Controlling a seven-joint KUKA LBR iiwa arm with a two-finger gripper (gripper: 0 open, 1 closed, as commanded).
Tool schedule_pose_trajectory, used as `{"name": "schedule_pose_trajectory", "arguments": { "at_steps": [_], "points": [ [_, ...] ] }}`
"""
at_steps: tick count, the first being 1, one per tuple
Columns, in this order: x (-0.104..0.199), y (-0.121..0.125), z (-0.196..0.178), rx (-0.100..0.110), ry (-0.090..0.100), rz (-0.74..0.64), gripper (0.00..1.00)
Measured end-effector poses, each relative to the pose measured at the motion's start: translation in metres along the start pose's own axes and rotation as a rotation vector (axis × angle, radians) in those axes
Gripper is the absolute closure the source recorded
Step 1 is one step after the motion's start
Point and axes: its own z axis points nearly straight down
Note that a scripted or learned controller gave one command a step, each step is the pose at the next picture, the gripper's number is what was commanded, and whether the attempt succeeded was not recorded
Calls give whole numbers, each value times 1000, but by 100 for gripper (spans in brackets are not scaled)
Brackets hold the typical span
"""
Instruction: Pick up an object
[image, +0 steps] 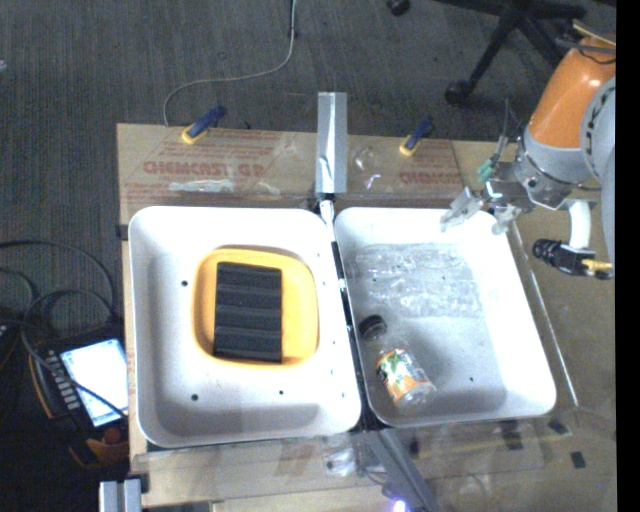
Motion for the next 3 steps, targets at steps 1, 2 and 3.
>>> {"name": "schedule_pose_trajectory", "arguments": {
  "at_steps": [1,2,3],
  "points": [
    [-15,10,-40,2,-1,197,0],
    [8,-31,50,2,3,-45,0],
    [-4,-61,-44,0,2,23,0]
  ]
}}
